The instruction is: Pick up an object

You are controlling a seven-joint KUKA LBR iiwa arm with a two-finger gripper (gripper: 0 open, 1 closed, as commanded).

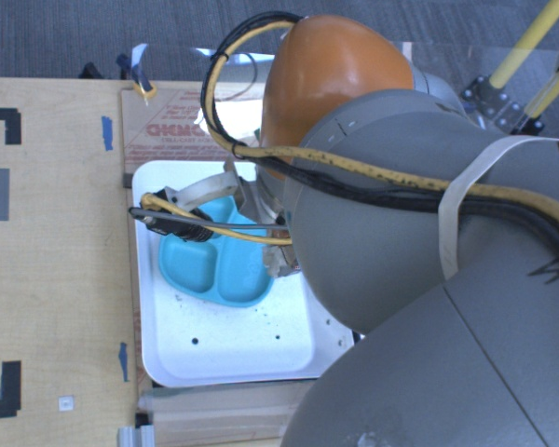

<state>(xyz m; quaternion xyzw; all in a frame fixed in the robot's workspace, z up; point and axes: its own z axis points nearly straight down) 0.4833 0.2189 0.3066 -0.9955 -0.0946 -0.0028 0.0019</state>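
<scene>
A light blue divided tray [214, 264] lies in the white bin [224, 352], towards its upper middle. The grey arm with its orange band [340, 68] covers the right and centre of the camera view and hangs over the bin. The gripper [261, 226] sits low at the blue tray's upper right edge, mostly hidden by the arm and by black and yellow cables [182, 217] that cross the tray. Nothing can be seen held.
A cardboard sheet with red print [168, 124] lies behind the bin. The wooden bench [51, 250] spreads to the left with black marks and blue tape pieces. The bin's front floor carries a few small dark specks. Yellow bars [536, 31] stand at the top right.
</scene>
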